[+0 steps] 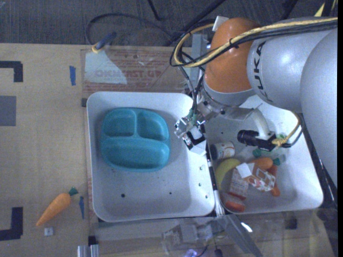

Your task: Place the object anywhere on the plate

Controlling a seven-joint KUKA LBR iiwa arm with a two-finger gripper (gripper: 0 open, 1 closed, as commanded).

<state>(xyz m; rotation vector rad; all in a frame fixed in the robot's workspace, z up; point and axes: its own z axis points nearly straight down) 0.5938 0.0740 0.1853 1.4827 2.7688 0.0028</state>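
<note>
While my gripper (191,134) hangs over the inner edge of the left bin (140,206), I cannot tell how it is set or whether it carries anything. Just to its left lies the blue plate (135,138), bare, so I judge nothing placed yet. Toys (246,175) are heaped in the right bin (306,189), below and right of me.
</note>
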